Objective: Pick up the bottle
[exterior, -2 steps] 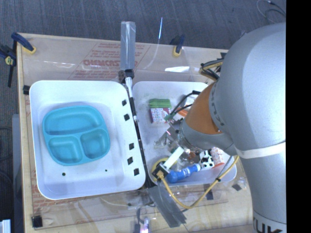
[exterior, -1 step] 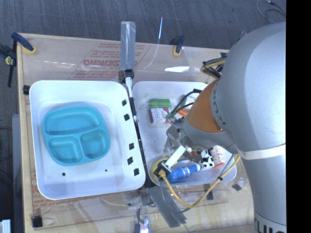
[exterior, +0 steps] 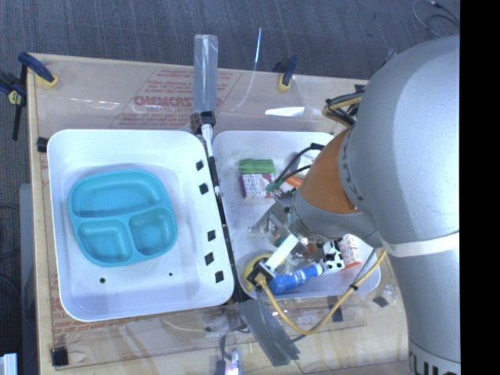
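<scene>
A blue bottle lies on its side near the front wall of the right bin. My gripper reaches down into that bin, just behind and slightly left of the bottle, amid the clutter. The grey arm with its orange band hides the bin's right half and the gripper's upper part. Nothing can be seen held by the gripper.
A green box and a red-and-white carton lie at the back of the right bin. A white stick-like item, a yellow ring and dice crowd the bottle. The left bin holds a blue divided tray.
</scene>
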Robot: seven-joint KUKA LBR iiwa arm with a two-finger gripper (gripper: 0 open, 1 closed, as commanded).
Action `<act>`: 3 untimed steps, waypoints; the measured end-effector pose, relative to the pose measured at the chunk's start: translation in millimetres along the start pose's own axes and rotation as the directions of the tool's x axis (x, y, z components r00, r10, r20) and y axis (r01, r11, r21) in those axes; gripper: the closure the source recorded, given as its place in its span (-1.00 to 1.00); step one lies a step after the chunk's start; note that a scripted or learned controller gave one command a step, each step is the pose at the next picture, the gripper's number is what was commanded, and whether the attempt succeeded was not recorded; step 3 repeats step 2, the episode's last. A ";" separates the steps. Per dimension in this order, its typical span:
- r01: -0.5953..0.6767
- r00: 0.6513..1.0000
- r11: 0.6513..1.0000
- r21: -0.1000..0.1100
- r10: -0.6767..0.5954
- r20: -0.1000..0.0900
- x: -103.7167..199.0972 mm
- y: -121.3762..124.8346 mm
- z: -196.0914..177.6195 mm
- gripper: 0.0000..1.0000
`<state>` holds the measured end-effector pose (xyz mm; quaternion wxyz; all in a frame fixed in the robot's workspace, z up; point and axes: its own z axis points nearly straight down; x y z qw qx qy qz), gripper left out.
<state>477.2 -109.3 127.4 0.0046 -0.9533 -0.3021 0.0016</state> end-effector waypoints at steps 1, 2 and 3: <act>-0.322 0.947 0.947 -0.004 0.322 -0.001 16.9 -25.4 -63.3 -1.00; -0.385 0.923 0.923 -0.003 0.385 0.000 -32.1 42.6 -90.1 -1.00; -0.385 0.923 0.923 -0.003 0.385 0.000 -32.1 42.6 -90.1 -1.00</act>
